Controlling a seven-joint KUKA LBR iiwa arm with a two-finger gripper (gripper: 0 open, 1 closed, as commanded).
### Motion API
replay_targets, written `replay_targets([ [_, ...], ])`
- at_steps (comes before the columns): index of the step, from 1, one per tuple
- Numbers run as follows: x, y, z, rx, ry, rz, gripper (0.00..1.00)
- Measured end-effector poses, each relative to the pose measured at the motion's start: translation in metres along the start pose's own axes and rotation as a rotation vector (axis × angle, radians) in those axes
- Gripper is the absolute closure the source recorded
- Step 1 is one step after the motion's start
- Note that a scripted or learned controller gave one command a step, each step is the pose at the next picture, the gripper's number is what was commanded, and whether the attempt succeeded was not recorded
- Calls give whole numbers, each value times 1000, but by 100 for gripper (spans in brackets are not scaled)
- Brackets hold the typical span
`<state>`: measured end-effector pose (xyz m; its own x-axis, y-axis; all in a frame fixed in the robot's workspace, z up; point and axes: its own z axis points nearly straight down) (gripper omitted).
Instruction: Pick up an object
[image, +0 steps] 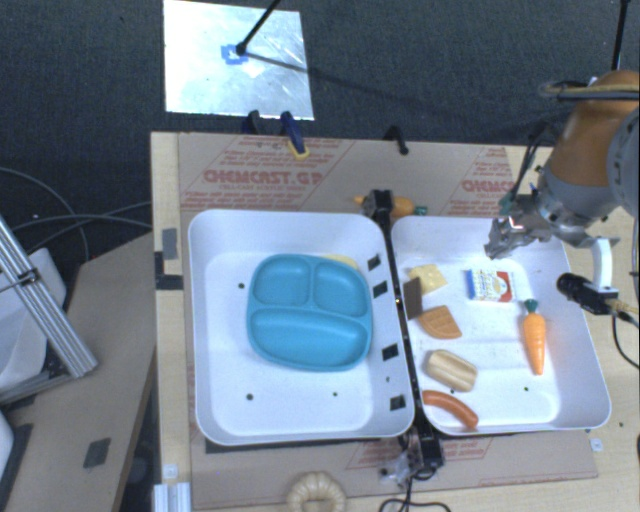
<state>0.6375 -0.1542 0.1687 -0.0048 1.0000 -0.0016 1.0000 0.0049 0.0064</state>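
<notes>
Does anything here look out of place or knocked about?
Mostly tidy. Two things lie outside the bins: an orange-yellow object wedged at the far end of the divider, and a tan ring-shaped item on the bench's near edge. The toy foods in the right bin lie scattered.

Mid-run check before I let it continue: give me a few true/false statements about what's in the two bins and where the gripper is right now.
1. The blue divided plate lies in the left bin. True.
2. The carrot lies in the left bin. False: it lies in the right bin, near its right side.
3. The gripper is above the right bin's far edge. True.
4. The sausage is between the gripper's fingers. False: it lies at the right bin's near edge.
</notes>
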Motion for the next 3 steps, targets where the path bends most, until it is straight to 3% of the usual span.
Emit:
replay_targets([
  [1,0,2,-55,-2,0,-1,100],
  [3,108,-1,-71,4,3,-5,100],
])
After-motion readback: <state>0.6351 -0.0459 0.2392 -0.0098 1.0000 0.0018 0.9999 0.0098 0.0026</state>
